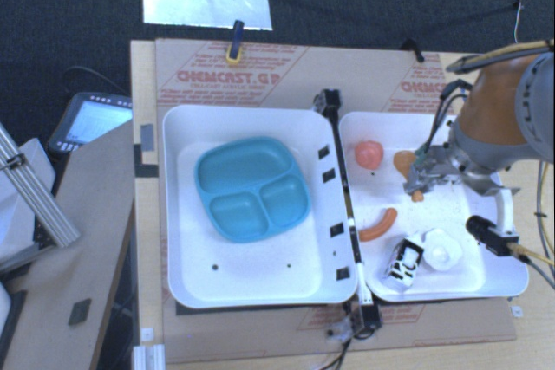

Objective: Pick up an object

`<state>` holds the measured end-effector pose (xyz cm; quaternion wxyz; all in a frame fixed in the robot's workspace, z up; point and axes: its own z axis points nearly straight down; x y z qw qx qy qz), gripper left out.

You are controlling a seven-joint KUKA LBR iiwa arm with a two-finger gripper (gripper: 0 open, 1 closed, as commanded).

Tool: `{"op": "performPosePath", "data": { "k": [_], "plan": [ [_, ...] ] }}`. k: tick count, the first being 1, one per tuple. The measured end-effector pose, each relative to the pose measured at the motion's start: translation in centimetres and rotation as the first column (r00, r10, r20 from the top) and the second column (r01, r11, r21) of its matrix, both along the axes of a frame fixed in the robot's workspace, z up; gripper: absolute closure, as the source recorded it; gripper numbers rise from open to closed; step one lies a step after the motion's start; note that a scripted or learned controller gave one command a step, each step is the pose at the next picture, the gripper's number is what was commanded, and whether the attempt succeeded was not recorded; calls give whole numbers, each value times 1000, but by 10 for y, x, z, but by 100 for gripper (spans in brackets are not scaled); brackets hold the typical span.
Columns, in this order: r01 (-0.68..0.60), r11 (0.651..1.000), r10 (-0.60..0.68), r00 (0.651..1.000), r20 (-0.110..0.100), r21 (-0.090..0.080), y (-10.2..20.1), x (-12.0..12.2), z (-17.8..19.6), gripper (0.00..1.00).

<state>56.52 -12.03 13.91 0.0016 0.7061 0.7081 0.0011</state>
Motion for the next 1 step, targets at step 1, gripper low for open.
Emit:
{"op": "performPosePath", "data": {
  "k": [1],
  "plan": [
    [-1,1000,1,1000,1,0,4,9,47,100]
  ]
}}
